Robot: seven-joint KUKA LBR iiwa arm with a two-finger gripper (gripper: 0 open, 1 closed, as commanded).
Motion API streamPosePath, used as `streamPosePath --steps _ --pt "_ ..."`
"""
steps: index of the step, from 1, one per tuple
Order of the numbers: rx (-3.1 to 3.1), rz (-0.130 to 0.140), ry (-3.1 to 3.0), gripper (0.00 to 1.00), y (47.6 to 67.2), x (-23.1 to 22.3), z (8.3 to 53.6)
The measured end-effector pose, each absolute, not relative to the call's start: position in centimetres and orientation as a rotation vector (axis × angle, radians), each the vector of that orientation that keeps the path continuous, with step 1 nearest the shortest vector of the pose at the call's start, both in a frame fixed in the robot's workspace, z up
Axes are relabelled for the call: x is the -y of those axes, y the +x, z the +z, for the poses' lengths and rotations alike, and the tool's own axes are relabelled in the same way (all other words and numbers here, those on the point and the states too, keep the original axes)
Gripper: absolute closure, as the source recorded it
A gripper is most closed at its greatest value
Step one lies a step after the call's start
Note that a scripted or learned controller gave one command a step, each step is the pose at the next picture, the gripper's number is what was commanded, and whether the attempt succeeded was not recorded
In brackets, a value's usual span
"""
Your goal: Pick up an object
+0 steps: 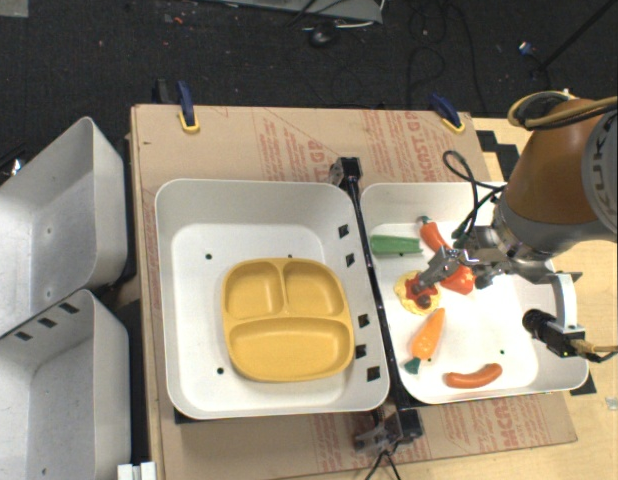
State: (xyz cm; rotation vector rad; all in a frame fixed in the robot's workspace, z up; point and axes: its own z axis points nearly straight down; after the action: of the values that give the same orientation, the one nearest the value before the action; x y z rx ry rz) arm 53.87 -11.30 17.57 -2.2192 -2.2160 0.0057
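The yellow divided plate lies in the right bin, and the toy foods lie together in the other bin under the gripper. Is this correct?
Not quite. The camera view shows the yellow divided plate in the left bin, not the right one. The toy foods, such as the carrot and sausage, lie in the right bin, where the gripper is.

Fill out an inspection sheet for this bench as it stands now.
Surface: brown board bearing two shallow white bins, left bin and right bin.
Job's things: in the right bin, green block, orange carrot, red sausage, small red and yellow toys.
Clutter: yellow divided plastic tray in the left bin.
Gripper: gripper low over the red and yellow toys.
Cables: black cables by the arm.
Surroundings: dark floor, grey containers at left.
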Motion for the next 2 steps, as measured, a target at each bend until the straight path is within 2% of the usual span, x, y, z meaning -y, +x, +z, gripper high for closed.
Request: streamPosePath --steps 2 --pt "2.217 0.004 -2.220 0.00 53.9 10.6 9.0"
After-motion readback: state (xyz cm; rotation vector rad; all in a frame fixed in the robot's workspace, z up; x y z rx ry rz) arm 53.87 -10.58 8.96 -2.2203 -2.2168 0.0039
